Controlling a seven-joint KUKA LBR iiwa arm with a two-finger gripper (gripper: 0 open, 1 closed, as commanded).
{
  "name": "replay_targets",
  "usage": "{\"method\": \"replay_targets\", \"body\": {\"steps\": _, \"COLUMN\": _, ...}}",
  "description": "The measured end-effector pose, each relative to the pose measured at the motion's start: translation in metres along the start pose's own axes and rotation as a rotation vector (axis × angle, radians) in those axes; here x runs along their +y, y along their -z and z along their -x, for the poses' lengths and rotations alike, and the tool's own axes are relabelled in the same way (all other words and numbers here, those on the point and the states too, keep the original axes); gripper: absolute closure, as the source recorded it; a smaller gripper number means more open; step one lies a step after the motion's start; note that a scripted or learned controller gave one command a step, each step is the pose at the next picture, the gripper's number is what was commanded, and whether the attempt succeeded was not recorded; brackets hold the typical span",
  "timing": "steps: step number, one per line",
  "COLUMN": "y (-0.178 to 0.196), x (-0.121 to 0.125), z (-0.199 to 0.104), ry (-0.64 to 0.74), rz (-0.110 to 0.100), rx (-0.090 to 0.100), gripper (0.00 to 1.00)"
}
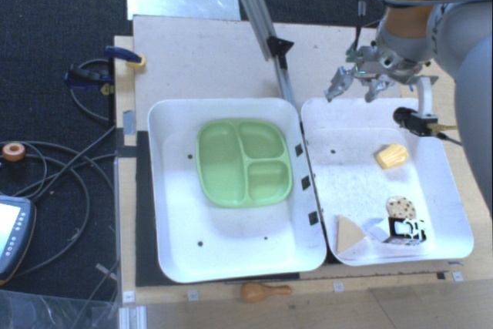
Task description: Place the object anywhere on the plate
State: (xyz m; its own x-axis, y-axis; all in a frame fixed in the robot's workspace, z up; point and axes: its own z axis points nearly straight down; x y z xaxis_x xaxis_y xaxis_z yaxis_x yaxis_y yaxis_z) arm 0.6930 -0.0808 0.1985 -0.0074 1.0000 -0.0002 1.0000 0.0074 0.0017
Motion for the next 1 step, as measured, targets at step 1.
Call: {"method": "replay_targets", "body": {"steps": 1, "y": 0.0001, "x": 0.0000, "z": 0.0003, "ry": 0.001, "rz": 0.000, "rx": -0.001, "gripper": 0.00}}
